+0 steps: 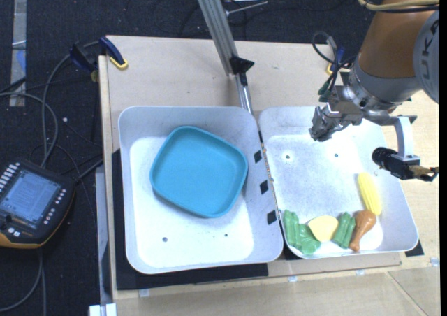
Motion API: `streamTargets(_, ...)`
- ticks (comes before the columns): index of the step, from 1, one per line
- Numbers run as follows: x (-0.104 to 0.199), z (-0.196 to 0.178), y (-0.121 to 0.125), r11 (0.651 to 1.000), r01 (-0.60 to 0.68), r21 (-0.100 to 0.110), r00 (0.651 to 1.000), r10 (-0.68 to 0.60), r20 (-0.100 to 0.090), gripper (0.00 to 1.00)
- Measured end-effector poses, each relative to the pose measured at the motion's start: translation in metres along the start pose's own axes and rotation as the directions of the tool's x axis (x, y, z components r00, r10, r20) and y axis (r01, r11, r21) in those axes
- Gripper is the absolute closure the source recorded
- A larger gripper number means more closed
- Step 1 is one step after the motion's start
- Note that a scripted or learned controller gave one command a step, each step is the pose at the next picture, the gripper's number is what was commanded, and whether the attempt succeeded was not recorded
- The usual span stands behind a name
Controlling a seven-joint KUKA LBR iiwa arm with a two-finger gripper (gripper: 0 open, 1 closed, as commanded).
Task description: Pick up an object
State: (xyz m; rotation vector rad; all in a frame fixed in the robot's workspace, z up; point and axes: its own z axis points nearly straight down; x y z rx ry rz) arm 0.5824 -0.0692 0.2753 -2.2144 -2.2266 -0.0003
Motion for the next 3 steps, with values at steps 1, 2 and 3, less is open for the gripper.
streamTargets(1,0.045,0.002,0.021,1.0,-0.001,0.0,1.0,0.001,0.0,1.0)
streamTargets(2,0.092,0.011,0.028,1.0,-0.002,0.0,1.0,0.002,0.0,1.0)
streamTargets(3,0.134,0.021,0.053,1.0,-0.002,0.0,1.0,0.002,0.001,1.0)
